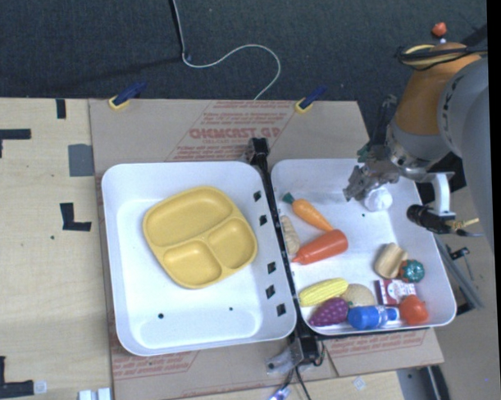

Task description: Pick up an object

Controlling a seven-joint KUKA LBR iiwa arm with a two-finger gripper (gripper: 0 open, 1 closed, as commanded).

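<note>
Cardboard on the table reads "CHEMCAST", reversed; jaws — state cannot be told — hang at the right bin's far edge, toys crowded near-right — carrot central, left bin holding a yellow tray.

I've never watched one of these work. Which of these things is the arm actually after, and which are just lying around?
Part of the job:
gripper
toy carrot
orange pepper
corn cob
grapes
blue bottle

Just lying about:
yellow divided plate
white cable
cardboard sheet
</note>
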